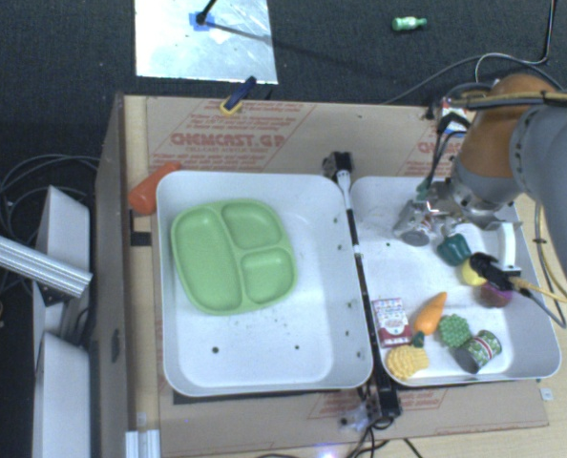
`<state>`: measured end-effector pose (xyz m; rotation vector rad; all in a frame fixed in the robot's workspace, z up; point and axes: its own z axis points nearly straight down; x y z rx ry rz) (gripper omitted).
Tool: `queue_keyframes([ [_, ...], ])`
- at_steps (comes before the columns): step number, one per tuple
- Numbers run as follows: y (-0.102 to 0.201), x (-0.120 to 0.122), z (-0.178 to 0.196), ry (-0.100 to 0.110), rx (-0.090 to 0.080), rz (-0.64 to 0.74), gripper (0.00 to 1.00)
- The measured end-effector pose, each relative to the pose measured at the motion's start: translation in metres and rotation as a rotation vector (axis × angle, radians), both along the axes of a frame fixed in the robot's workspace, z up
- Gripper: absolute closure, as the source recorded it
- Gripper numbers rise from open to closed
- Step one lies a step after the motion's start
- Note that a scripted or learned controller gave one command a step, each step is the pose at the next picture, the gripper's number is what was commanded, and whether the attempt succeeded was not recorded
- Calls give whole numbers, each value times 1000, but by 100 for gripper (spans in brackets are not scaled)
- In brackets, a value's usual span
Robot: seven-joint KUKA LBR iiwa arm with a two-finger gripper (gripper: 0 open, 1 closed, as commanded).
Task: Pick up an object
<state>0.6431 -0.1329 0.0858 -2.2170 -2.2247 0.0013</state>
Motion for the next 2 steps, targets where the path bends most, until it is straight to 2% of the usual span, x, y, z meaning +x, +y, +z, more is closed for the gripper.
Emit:
queue_keyframes([
  [1, 22, 26, 0, -5, 0, 1, 0],
  [2, 22, 27, 11, -7, 0, 3, 100],
])
